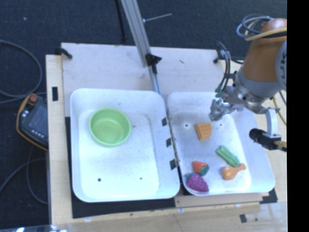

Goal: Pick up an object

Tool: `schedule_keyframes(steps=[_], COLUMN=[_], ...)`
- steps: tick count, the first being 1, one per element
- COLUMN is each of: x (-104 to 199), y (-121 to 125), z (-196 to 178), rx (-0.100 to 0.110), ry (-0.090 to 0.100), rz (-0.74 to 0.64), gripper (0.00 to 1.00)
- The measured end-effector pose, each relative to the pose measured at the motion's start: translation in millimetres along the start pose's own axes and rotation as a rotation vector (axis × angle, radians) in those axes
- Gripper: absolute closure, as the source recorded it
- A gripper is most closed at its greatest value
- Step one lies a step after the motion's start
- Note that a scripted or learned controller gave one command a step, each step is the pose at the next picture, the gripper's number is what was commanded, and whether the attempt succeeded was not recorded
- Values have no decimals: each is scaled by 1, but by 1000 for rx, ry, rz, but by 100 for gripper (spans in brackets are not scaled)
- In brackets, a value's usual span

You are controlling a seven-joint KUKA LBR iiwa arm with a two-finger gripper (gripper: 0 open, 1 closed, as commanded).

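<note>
The right bin point(186, 105) holds an orange wedge-shaped piece point(203, 130), a green pickle-like toy point(227, 155), an orange gourd-shaped toy point(232, 171), a red and green strawberry-like toy point(200, 167) and a purple grape bunch point(197, 182). My gripper point(217, 111) hangs over the back of this bin, just up and right of the orange wedge and apart from it. I see nothing held in it.
A light green bowl point(110, 126) sits in the left bin point(120, 178) at its back left. A slanted metal pole point(138, 28) rises behind the bins. A black and orange pendant point(34, 122) lies off the bench at left.
</note>
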State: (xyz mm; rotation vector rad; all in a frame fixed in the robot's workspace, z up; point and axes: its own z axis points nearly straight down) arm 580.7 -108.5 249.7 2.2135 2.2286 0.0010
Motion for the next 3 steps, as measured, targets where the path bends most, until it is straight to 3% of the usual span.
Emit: schedule_keyframes(steps=[3], x=[163], y=[3], z=[-11], rx=[-1], ry=[1], rz=[-2], gripper=[100])
